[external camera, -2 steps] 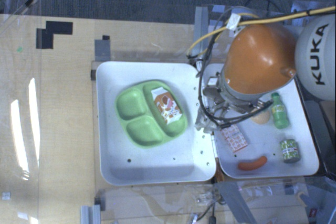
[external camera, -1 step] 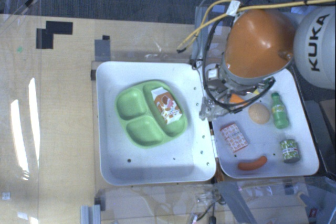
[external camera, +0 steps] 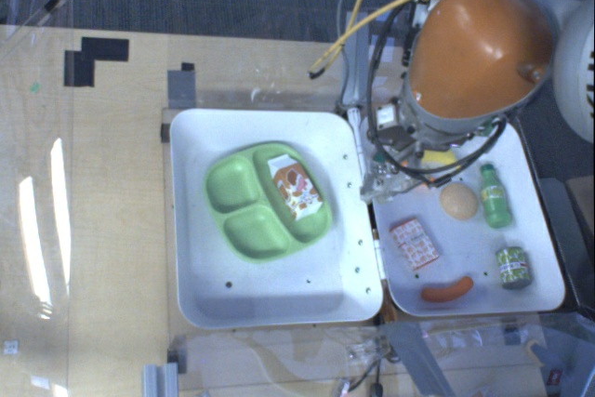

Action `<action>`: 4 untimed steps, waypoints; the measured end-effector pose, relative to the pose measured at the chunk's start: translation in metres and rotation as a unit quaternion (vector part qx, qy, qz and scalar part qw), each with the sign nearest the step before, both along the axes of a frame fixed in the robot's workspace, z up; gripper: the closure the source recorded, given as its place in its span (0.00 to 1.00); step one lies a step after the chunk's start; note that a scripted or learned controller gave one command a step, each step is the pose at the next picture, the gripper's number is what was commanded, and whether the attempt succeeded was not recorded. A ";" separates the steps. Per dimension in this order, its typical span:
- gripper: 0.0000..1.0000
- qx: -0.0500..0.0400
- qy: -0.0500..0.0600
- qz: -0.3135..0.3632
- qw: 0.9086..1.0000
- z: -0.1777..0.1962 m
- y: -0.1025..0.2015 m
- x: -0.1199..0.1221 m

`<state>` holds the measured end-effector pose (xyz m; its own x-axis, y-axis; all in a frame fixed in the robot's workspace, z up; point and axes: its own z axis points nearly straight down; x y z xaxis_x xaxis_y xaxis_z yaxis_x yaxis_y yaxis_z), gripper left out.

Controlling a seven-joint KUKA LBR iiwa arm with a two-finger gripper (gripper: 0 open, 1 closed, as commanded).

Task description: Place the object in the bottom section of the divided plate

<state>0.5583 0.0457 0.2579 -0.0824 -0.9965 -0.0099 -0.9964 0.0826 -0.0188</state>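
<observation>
A green divided plate [external camera: 249, 233] lies in the left bin [external camera: 232, 293]. A white and brown snack packet [external camera: 295, 187] rests in the plate's long right section. The plate's upper-left and lower sections hold nothing. The arm's orange wrist [external camera: 474, 51] hangs over the upper part of the right bin [external camera: 539, 279]. Below it the gripper [external camera: 376, 184] sits low at the wall between the two bins, right of the plate. The wrist and cables hide most of it.
The right bin holds a pink patterned packet [external camera: 415, 243], a red sausage [external camera: 446, 290], a tan egg-like ball [external camera: 457, 201], a green bottle [external camera: 494, 196], a small green can [external camera: 512, 265] and a yellow item [external camera: 437, 158] partly under the arm. Cables loop above the wrist.
</observation>
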 end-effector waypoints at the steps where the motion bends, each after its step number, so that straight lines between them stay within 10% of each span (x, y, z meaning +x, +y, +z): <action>1: 1.00 -0.003 0.005 0.050 0.999 -0.073 -0.081 0.014; 2: 0.00 -0.003 0.005 0.050 0.999 -0.073 -0.081 0.014; 3: 1.00 -0.001 -0.001 0.049 0.999 -0.061 -0.079 0.017; 4: 1.00 -0.002 -0.001 0.006 1.000 0.022 -0.116 0.001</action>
